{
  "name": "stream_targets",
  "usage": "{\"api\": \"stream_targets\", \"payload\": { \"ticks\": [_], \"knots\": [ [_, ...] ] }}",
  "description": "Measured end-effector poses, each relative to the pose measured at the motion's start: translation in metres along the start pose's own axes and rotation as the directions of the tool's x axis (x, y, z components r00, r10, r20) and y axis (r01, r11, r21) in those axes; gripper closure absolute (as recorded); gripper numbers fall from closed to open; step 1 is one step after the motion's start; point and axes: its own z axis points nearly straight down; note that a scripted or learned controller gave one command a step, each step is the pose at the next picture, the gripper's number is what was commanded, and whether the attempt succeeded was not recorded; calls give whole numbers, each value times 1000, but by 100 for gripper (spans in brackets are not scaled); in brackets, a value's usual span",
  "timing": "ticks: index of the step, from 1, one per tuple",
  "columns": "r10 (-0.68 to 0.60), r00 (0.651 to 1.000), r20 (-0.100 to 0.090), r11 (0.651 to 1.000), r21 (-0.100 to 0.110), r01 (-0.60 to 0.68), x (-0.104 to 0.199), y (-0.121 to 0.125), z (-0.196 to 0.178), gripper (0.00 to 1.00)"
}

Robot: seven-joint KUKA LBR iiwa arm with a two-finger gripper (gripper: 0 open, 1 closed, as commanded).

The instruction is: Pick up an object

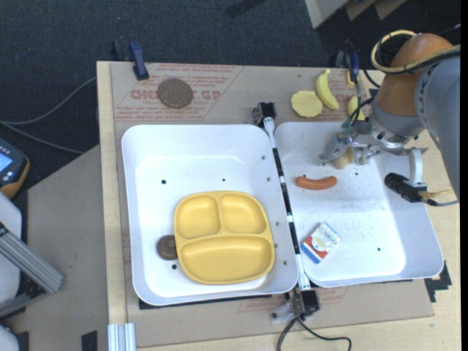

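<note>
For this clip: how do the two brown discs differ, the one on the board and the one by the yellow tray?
The disc on the board lies outside the bins, above the left bin; the disc by the tray lies inside that bin. The board disc shows whole; the other is partly hidden by the yellow divided tray. The board disc looks larger and lighter; the bin disc looks darker. Both are round, brown and lying flat.

Bench (117, 196) with two white bins (139, 152), brown disc (175, 92), banana (327, 90), yellow slice (307, 104)
</note>
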Motion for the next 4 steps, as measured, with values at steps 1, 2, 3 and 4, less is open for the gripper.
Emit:
{"api": "stream_targets", "payload": {
  "ticks": [1,2,3,4],
  "knots": [
    [-2,1000,-1,1000,-5,2,-7,15,-2,0],
    [-3,1000,0,1000,-8,3,-7,16,-13,100],
    [-6,1000,-7,1000,1,6,66,15,-14,100],
    [-7,1000,-6,1000,-10,7,121,-15,-109,100]
  ]
}}
